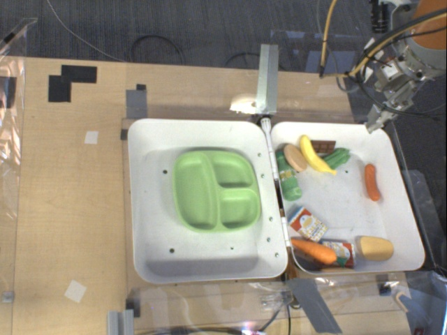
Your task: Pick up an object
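Reaching in from the upper right of the camera view, the grey arm with its orange band (427, 5) is cut off by the frame edge, and the tool (377, 119) at its end is small and cluttered with cables; whether it is open or closed cannot be told, and nothing can be made out in its grip. Its tip is seen just over the far right corner of the right shallow white bin (401, 187), apart from the objects lying inside.

The left shallow white bin (150, 208) is occupied by a green plastic divided tray (213, 190), lying flat near its middle.

In the right bin, a yellow toy banana (314, 154) is seen near the far edge, touching a tan oval toy (295, 158) and a green toy vegetable (336, 158), with a dark brown block (323, 146) partly hidden behind the banana. A green packet (287, 181) is pressed against the dividing wall and is hard to identify. A red toy sausage (372, 182) lies alone toward the right wall. Nearer the front, a small red and white carton (308, 224), an orange toy carrot (314, 250), a red printed can (342, 252) half covered by the carrot, and a yellowish bread-shaped block (376, 248) are grouped together.

Both bins rest side by side on the light wooden worktop (63, 208).
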Available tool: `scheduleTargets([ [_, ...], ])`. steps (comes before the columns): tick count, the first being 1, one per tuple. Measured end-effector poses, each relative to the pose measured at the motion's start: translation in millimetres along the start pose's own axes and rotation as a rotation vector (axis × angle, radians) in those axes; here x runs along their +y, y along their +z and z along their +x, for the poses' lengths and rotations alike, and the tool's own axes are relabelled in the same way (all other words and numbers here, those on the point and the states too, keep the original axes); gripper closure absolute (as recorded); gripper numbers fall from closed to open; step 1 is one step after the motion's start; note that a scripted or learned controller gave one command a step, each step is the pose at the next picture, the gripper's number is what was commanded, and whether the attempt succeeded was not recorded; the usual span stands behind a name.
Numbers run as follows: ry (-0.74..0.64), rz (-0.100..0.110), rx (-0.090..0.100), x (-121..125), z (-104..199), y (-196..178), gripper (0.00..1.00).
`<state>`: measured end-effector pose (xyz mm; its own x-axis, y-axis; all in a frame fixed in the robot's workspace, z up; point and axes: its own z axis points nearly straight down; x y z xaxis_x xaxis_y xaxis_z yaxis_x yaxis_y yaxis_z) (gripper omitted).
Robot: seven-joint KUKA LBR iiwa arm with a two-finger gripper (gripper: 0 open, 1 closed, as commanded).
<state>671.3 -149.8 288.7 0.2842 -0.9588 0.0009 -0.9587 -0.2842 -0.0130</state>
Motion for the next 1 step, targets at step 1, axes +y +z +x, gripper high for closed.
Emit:
scheduleTargets([
  [1,-0.222,-0.004,0.0,12.7,39.0,-8.9,1.0],
])
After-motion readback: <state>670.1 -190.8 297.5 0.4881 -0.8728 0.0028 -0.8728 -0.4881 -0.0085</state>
